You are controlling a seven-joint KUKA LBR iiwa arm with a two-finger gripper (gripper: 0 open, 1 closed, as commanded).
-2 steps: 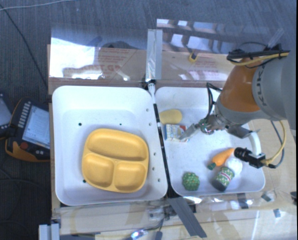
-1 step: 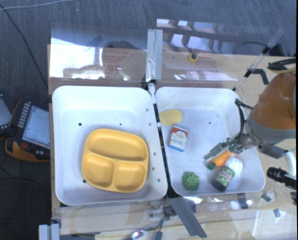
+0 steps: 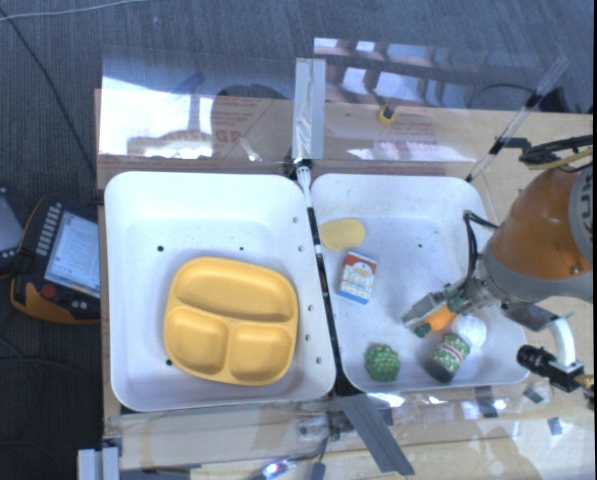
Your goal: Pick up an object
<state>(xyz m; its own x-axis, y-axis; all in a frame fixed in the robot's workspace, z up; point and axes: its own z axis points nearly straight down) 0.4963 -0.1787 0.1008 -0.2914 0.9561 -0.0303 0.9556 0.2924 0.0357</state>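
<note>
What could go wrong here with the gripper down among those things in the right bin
The gripper sits low in the right bin against a small orange object, with a green-labelled bottle crowded just beside it. A lift could knock the bottle or drag it along. The orange object looks small and partly hidden, so it may slip out. The green ball could roll if bumped.

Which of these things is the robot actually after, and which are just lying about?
Job in hand, all in the right bin:
tool
orange piece
small jar
green ball
little carton
yellow disc

Lying about:
yellow tray in left bin
handheld controller
</note>
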